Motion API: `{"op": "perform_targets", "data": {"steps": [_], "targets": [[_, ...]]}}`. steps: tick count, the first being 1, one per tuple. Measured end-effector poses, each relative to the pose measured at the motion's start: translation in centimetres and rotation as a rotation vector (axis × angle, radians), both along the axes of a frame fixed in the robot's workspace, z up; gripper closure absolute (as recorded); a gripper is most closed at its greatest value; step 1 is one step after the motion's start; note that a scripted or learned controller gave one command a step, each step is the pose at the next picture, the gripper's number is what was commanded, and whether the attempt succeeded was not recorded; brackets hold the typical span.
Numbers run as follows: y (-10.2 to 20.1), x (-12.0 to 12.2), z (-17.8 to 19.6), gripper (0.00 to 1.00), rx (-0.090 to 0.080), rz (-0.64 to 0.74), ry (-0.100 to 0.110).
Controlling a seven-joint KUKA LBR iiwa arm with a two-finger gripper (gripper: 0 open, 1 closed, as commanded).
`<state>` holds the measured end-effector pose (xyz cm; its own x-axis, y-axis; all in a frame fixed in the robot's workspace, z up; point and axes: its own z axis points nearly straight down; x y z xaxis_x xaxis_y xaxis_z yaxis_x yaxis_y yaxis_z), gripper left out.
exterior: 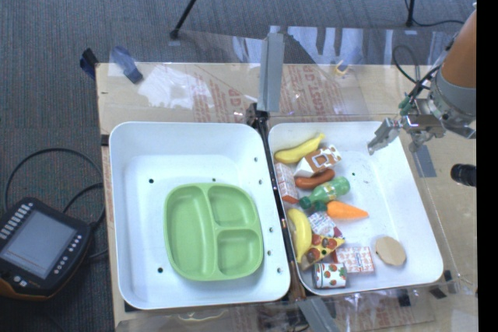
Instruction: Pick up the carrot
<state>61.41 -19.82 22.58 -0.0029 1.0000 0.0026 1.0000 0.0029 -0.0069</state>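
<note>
My two-finger gripper (398,130) hangs with its fingers spread apart and nothing between them, above the back edge of the shallow white right-hand bin (412,198). The small orange plastic carrot (347,211) lies below and left of it, well apart, just beside a green bottle (325,193).

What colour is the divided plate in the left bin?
Light green, plain with no pattern: the divided plate shows clearly in the camera view, lying in the left bin.
</note>
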Motion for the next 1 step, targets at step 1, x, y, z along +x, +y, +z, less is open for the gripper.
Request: {"op": "perform_targets", "data": {"steps": [1], "targets": [[3.00,-5.17,-10.56,0.00,0.001,0.121,0.000]]}}
